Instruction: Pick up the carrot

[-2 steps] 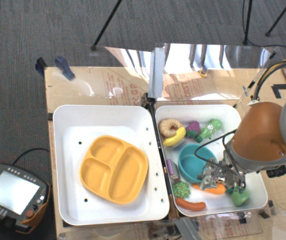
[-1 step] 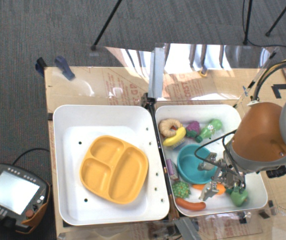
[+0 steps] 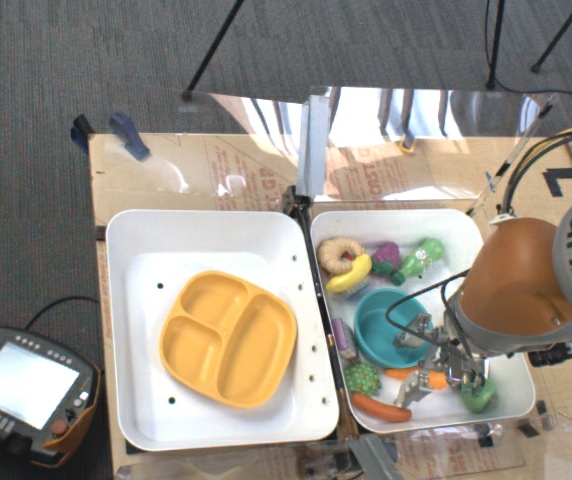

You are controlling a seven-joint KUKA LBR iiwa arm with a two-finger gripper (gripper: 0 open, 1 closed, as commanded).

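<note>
Camera view, from above: gripper [image 3: 436, 373] low inside right bin [image 3: 506, 383], arm's orange band above it. Finger spread cannot be told — too small and cluttered. Carrot [image 3: 380, 407] lies flat just beside gripper, toward bin's front wall, apart from tool. Teal bowl [image 3: 384, 330] close behind gripper; green toy [image 3: 478, 395] beside it on arm side. Judgement: approach under way — carrot not grasped, lift not yet done.

Carrot [image 3: 402, 374]: small orange toy, lying flat in right bin's near half, just in front of the teal bowl, partly hidden by gripper hardware; exact orientation unclear.
</note>
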